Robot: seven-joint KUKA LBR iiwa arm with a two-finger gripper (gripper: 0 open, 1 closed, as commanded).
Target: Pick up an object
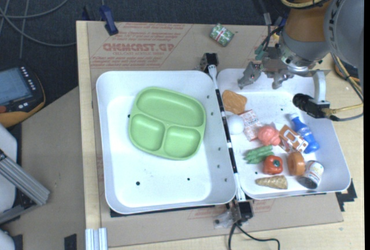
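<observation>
- My tool hangs at the upper right of the frame, over the top edge of the right-hand shallow white bin; its two grey fingers are spread apart, and there is nothing between them.
- Just below and to the left of my tool, near the bin's upper left corner, lies a flat tan-orange piece shaped like a slice of bread; it is close to my left finger but not touching it.
- The other small things sit lower in the frame, apart from my tool: a pink rounded toy, a small red-and-white packet, a green pepper-like piece, a red tomato-like piece, a brown egg-shaped piece, a blue bottle and a pale cone.
- The left-hand white bin holds a light green plastic plate with three compartments, well away from my tool.
- A small green wrapped thing lies on the cardboard-covered table above the bins, up and to the left of my tool.
</observation>
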